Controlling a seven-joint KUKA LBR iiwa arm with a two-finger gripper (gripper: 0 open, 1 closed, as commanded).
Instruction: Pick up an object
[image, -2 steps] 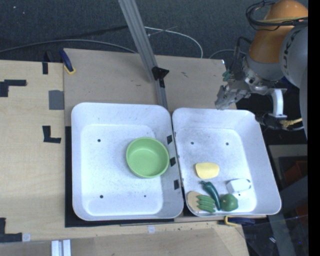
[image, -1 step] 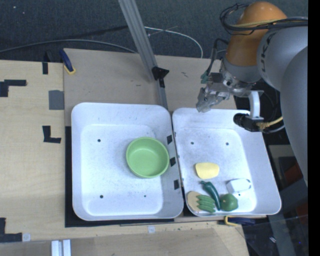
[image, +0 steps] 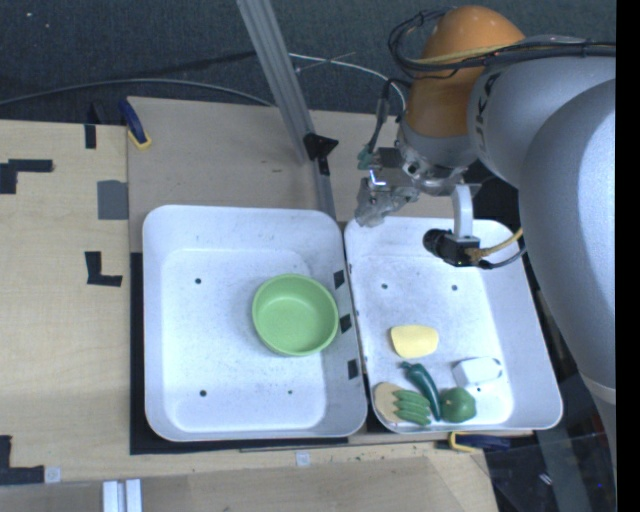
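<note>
Bench (image: 60, 300), tan, bearing two shallow white bins side by side, with strips of dark tape on its left part and a blue-and-yellow clamp (image: 135, 122) near its upper left. Left bin (image: 170, 240): held one green bowl (image: 294, 314), upright, resting right of the bin's centre and apart from all walls. Right bin (image: 520, 330): held a cluster of small items in its lower half. Item one, a pale yellow rounded piece (image: 414, 341), lay near the middle of the bin floor. Item two, a small white object (image: 478, 371), lay to the right of the yellow piece and slightly lower. Item three, a dark green elongated piece (image: 423, 383), ran slantwise below the yellow piece. Item four, a round green object (image: 457, 405), lay just beside the lower end of the dark green piece. Item five, a light green ribbed piece on a tan base (image: 402, 405), sat against the bin's lower left corner. Arm (image: 560, 150), grey with an orange section, entered from the right. Gripper (image: 378, 205) was over the upper left corner of the right bin, near the divide between bins, well apart from the items; nothing was seen in it, and its opening could not be told. A grey metal pole (image: 285, 85) slanted down from the top toward the bins' junction.
</note>
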